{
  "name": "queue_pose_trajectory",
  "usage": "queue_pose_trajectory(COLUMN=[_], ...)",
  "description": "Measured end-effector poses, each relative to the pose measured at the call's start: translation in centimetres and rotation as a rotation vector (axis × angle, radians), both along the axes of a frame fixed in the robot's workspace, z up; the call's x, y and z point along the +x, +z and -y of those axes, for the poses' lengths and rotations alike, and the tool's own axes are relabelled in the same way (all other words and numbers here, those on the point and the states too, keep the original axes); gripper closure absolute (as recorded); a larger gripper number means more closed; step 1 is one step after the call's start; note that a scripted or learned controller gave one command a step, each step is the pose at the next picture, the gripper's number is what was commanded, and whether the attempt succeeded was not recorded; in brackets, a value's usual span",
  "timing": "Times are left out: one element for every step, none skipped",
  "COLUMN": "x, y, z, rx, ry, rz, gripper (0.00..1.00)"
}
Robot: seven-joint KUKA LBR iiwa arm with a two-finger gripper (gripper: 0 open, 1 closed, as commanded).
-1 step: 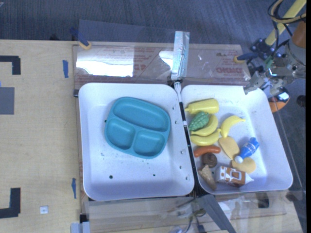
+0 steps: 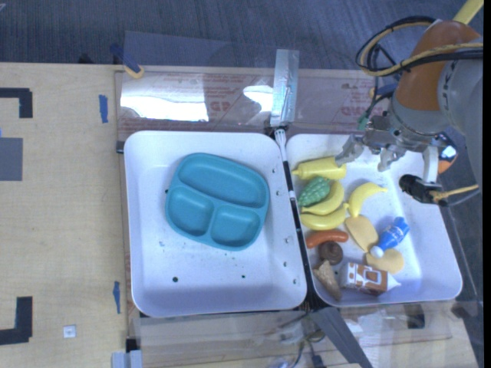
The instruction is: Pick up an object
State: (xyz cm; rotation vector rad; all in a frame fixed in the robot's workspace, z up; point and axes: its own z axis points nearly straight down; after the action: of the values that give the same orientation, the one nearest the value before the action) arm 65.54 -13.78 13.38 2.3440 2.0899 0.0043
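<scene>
Gripper [image 2: 371, 150] is hung just beyond the banana [image 2: 365, 196], jaws spread and empty, presumably staged for descent into the cluttered right bin [image 2: 441, 271].

A blue divided plate [image 2: 217, 200] is seen lying in the left white bin [image 2: 146, 228]; behind that bin a clear plastic sheet [image 2: 192, 98] is laid; left of the bin the tan tabletop [image 2: 57, 205] is marked with black tape pieces [image 2: 21, 100] and blue tape bits [image 2: 103, 107].
</scene>
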Motion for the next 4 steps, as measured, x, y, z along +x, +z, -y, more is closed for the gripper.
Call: queue_pose_trajectory(x=[0.0, -5.0, -4.8, -4.8], y=[-2.0, -4.7, -3.5, -2.5], z=[-0.4, -2.6, -2.5, -2.5], rx=[-0.004, -0.002, -0.003, -0.003], ry=[0.078, -0.023, -0.026, -0.027], rz=[0.028, 0.000, 0.005, 0.007], gripper=[0.00, 0.00, 1.00, 1.00])
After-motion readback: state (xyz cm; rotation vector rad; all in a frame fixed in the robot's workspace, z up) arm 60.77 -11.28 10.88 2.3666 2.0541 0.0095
